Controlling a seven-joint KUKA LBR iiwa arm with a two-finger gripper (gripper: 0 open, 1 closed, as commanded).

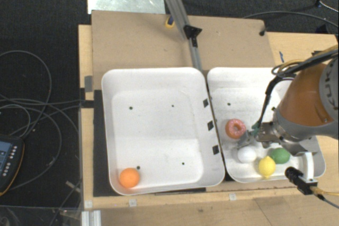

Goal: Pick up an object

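Observation:
In the right bin [233, 87] a pink ring-shaped donut [235, 128] lies near the left wall. A white ball [247, 155], a yellow object [266, 166] and a green object [279, 156] cluster at the front of that bin. My gripper [251, 138] hangs low over the right bin, just right of the donut and just above the white ball. The arm's orange band [307, 98] and grey wrist cover the bin's right part. An orange ball [128, 178] rests in the front left corner of the left bin [153, 87].
A grey pole [177, 2] slants from the top of the view down to the gap between the bins. Black clips [211, 125] sit on the shared bin wall. Cables and a dark device [8, 159] lie on the floor at left.

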